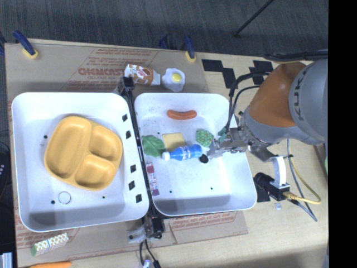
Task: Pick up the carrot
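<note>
Broadly, two white bins lie side by side on a cardboard-covered bench.

- Left bin (22, 149): holds one yellow divided plate (83, 151), lying slightly toward 9 o'clock of the bin's centre.
- Right bin (223, 197): holds five items.
  - The carrot (181, 114), an orange-red rod, lies flat toward 12 o'clock, near the far wall and apart from the others.
  - A cluster sits at mid-bin: a green leafy piece (152, 145) at 9 o'clock, a yellow block (173, 140) just beside it, a blue bottle (184, 152) on its side touching the block, and a green speckled ball (204, 137) toward 3 o'clock.
- Arm: grey with an orange band, it enters from 3 o'clock and crosses the right bin's right wall.
- Gripper (213, 149): low over the bin, just beside the bottle's right end and the ball, at about 5 o'clock from the carrot. Whether its jaws are open or closed cannot be told, and nothing is seen gripped.
- Open room: bare floor surrounds the carrot on both sides, and the bin's 6 o'clock half is uncluttered.
- Outside the bins: a small carton (139, 74) and a white-and-yellow piece (174, 79) rest at 12 o'clock.
</note>
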